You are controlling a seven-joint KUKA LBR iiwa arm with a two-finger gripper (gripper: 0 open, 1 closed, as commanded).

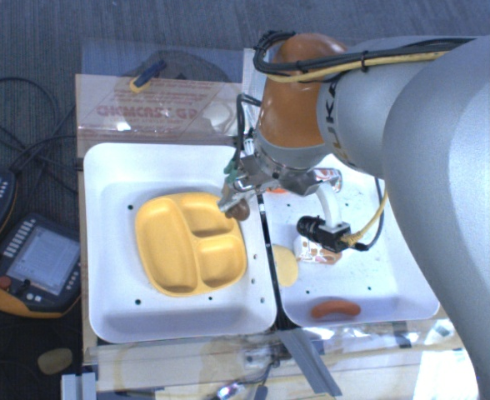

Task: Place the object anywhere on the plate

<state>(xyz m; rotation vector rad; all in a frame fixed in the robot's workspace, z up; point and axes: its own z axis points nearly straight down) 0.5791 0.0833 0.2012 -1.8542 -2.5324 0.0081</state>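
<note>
Right now, as seen from above the bench:
Plate: a yellow divided plate [191,242] with three compartments lies in the left white bin [112,307].
Claw: the gripper [235,200] hangs at the plate's upper right corner, close to the divider between the two bins.
Claw state: the fingers look pinched together on a small brown object [241,211], though the tips are small and partly shadowed.
Object: that brown piece sits right at the claw's tip, over the plate's rim at its upper right edge; whether it touches the plate I cannot tell.
Arm: the orange band [299,98] and the grey arm stand above and to the right of the plate.
Right bin [399,282]: right of the plate, it holds a pale yellow disc [285,267] just beside the divider, an orange-red sausage-shaped piece [337,310] near the front wall, and a small red and white item [318,253] under a black fitting.
</note>
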